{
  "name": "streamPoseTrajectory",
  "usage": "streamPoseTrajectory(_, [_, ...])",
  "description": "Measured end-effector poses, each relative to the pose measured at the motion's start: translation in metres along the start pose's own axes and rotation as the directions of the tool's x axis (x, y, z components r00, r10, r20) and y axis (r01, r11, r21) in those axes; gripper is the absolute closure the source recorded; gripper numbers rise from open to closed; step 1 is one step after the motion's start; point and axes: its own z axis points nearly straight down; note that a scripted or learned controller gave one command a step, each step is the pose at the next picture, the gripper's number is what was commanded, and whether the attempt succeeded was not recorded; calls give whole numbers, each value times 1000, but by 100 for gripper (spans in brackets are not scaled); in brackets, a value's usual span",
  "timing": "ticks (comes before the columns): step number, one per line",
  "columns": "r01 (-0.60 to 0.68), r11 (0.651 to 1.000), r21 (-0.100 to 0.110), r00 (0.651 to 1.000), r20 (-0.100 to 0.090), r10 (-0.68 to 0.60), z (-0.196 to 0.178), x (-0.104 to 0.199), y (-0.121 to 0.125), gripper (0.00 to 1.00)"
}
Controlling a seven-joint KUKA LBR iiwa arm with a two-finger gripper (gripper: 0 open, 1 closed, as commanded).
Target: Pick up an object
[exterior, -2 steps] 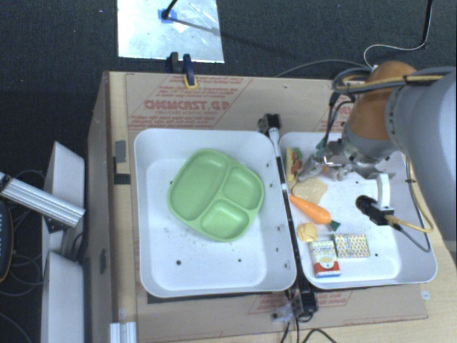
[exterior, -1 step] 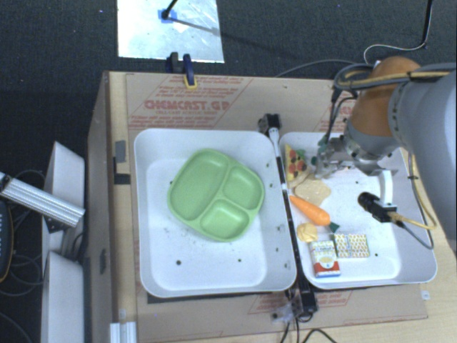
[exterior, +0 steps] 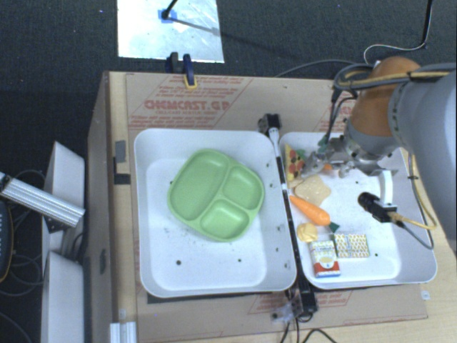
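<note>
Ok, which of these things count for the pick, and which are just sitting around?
For the pick, in the right bin:
carrot
pale food piece
red-and-white carton
patterned packet
gripper

Just lying about:
green divided plate in the left bin
blue clamp

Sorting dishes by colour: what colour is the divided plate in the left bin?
Light green, plain; the divided plate shows clearly in the camera view.

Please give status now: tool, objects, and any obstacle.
Tool low over right bin, near its far left corner. Carrot, box and other items lie loose there. Green tray in left bin.
</note>
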Motion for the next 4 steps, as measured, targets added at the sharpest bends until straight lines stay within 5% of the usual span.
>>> streamPoseTrajectory(1, [3,998,68,1000,-11,-2,11,-5,31,0])
streamPoseTrajectory(2, [9,998,69,1000,-11,-8,1,-5,32,100])
streamPoseTrajectory(3, [8,998,70,1000,-10,-7,1,-5,31,0])
streamPoseTrajectory(4, [-20,998,51,1000,6,20,11,-1,32,0])
